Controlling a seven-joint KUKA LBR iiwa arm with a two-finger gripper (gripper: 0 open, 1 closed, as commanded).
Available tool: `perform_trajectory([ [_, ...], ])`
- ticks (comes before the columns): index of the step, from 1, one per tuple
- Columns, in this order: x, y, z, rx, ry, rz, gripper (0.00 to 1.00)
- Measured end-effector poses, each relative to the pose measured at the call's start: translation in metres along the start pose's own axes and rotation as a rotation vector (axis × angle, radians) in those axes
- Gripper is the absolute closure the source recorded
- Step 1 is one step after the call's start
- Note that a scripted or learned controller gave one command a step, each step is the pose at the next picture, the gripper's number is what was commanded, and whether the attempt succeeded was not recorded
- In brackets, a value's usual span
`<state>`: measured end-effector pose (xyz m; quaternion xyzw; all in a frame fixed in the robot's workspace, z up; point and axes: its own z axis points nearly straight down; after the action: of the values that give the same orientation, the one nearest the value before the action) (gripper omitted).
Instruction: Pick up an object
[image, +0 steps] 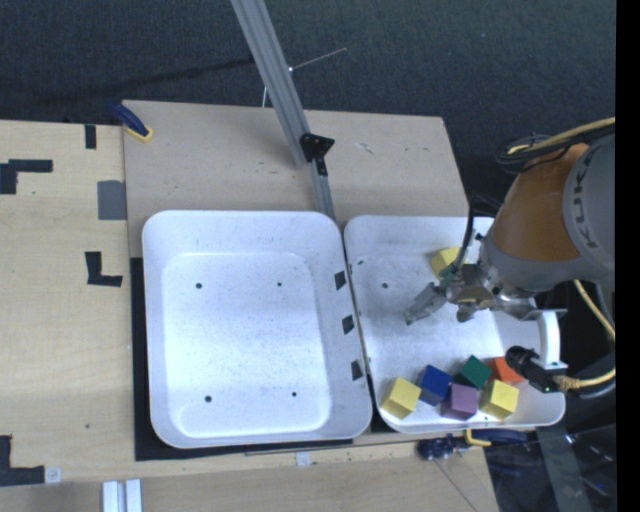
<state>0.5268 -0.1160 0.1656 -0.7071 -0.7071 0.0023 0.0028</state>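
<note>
White plastic, two shallow bins side by side on a pale wooden bench (230, 150). The left bin (160, 330) carries a faint speckling and a few dark dots on its floor. The right bin (400, 250) holds all the blocks.

Blocks, right bin: five sit packed along the near rim, toward the near right corner. From left: a yellow block (401, 397), a blue block (434, 383) touching it, a purple block (463, 400), a green block (475, 372) just behind the purple one, and a second yellow block (501, 399). An orange block (507, 371) sits behind that one, by the right wall. A separate yellow block (444, 261) lies well apart from the cluster, toward the far right of the bin, partly covered by the wrist.

Arm reaches in from the right, orange band above the wrist. The gripper (424, 303) hangs over the middle of the right bin, fingers pointing toward the divider between bins. I cannot tell whether the fingers are apart or together; they are small and blurred. Nothing visible between them.

Open room: bare bin floor lies ahead of the fingertips, between them and the divider, and between the gripper and the near-rim cluster. The cluster itself is tight against the rim, blocks touching.

A grey metal pole (280, 80) slants across the bench behind the bins.
</note>
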Motion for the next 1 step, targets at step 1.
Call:
perform_trajectory([
  [1,-0.0048,0.0068,0.0504,-0.001,-0.001,-0.001,0.00],
])
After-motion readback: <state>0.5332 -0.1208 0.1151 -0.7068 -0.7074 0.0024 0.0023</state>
